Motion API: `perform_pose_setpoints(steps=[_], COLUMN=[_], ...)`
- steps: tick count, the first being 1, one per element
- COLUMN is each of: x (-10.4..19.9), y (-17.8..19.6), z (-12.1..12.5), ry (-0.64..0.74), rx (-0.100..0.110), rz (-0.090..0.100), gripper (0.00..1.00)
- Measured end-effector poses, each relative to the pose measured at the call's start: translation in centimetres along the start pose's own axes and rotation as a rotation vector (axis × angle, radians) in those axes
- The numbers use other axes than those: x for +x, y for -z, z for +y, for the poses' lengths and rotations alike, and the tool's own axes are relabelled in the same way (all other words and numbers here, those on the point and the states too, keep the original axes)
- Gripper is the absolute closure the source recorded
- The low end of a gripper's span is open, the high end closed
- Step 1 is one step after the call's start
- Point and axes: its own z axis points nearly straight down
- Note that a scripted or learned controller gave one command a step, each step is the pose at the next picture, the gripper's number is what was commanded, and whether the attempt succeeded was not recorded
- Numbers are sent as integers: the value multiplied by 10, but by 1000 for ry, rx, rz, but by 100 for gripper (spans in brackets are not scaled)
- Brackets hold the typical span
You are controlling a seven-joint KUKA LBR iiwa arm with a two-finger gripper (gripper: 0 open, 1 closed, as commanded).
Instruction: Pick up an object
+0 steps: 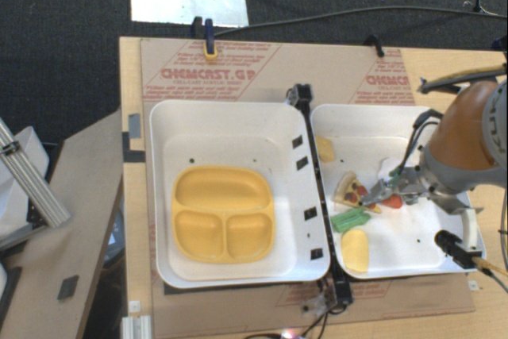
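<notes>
Grey fingers [373,197], grip unclear, crowd toys mid right bin [397,117].

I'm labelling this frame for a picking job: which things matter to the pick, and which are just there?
In play: gripper; pizza slice, green piece, yellow piece, all in the right bin.

Lying about: yellow divided tray in the left bin; blue-and-yellow clamp.

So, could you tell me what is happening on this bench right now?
The robot arm reaches in from the right, with its claw low in the right bin, among small toy food items: a pizza slice, a green piece and a yellow piece. Whether it has gripped anything cannot be told. The left bin holds a yellow divided tray, untouched.
</notes>
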Motion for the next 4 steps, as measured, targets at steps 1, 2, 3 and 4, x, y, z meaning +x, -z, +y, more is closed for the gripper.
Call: perform_pose_setpoints(steps=[1,2,3,4], x=[1,1,-5,-5], y=[15,61,124,160], z=[3,13,11,13], ry=[2,4,4,5], rx=[-8,-4,-5,-4], rz=[1,-3,-3,-3], gripper=[100,100,100,100])
